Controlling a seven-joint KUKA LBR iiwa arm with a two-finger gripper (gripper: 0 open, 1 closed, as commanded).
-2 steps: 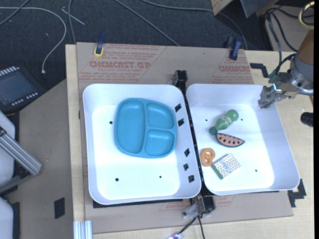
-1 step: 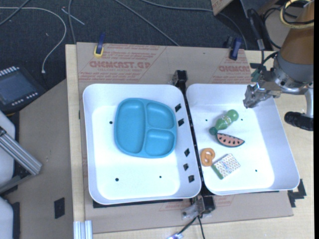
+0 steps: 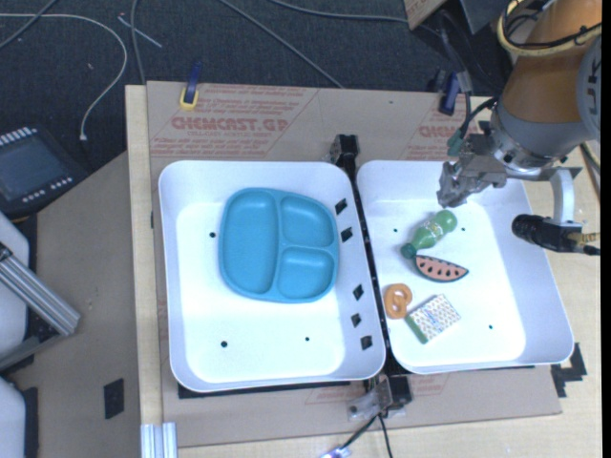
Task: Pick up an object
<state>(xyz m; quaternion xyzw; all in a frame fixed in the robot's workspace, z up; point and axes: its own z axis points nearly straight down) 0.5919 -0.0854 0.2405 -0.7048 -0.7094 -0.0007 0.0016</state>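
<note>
Bottle (image 3: 431, 233): lay in the right bin (image 3: 535, 322), long axis slanting, cap end low-left, base up-right toward the gripper (image 3: 453, 197).
Bottle look: green, pale middle, darker cap.
Gripper: hung just above the bottle's upper end; apart or together, could not tell.
Right bin: also held a watermelon slice (image 3: 441, 269) just below the bottle, a pretzel (image 3: 397, 300) and a sponge (image 3: 432, 317).
Left bin (image 3: 191, 332): held a blue three-part plate (image 3: 279, 244).

High slanted overhead view, both bins (image 3: 181, 256)
</note>
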